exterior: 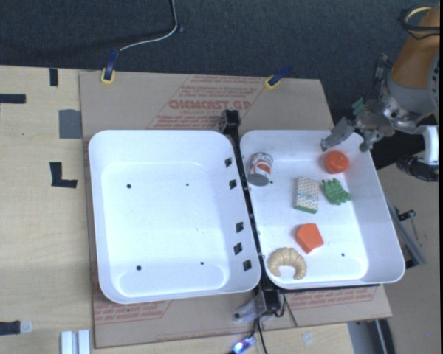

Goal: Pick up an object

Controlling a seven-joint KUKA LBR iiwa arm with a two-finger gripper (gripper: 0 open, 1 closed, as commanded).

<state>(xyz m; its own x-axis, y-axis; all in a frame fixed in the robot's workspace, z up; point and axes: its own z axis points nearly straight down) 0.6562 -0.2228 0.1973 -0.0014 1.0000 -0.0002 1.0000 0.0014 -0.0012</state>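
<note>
Gripper point(348, 134) hangs at the far right corner of the right bin point(380, 198), its 2 dark fingers spread apart with nothing between them, just above a red-orange ball point(337, 161). Its grey arm point(417, 72), banded in orange, reaches in from beyond that bin's right wall.

Inside the right bin lie 6 objects: the ball at the far right, a green toy point(337, 192) just nearer than the ball, a pale speckled block point(306, 195) beside the toy toward the bin's middle, a small can point(260, 168) with a red and white label against the bin's left wall, an orange block point(309, 237) nearer the front, and a croissant point(288, 262) at the front left corner. The can's label is too small to read.

To the right bin's left, touching it along a row of black clips, sits the left bin point(103, 198). Both rest on a brown cardboard sheet point(192, 102) printed in red, the lettering reading roughly "CHEMCAST GP". A yellow clamp point(108, 73) and a blue one point(278, 77) pin the sheet's far edge. Beneath it lies a wooden bench point(29, 212) marked with black tape pieces. Dark fabric point(266, 21) hangs beyond the bench, a white cable point(159, 35) trailing across it.
</note>
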